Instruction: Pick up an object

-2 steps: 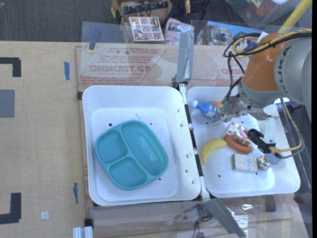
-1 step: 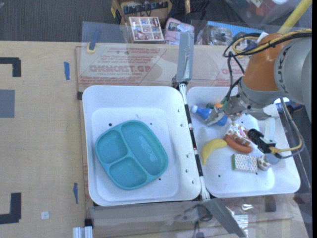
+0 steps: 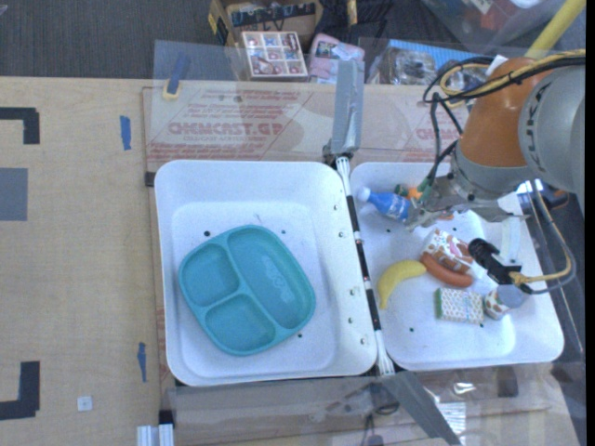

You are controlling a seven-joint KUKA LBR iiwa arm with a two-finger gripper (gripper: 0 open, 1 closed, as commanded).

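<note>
The right bin (image 3: 535,342) holds several small things. A blue bottle with a white cap (image 3: 385,204) lies near its back left. A yellow banana (image 3: 398,279) rests in the middle, with a red hot dog (image 3: 447,267) and a white and red toy (image 3: 444,245) just right of it. A checkered packet with a green edge (image 3: 457,306) lies nearer the front. My gripper (image 3: 434,203) hangs low over the back of this bin, right beside the bottle's right end and just behind the toy. No object shows in its grasp.
The left bin (image 3: 177,189) bears a teal divided plate (image 3: 246,289). A small grey-blue piece (image 3: 508,297) sits right of the packet. Boxes and clutter (image 3: 270,26) stand behind the bins, past a clear sheet. Bare wooden bench (image 3: 74,249) stretches to the left.
</note>
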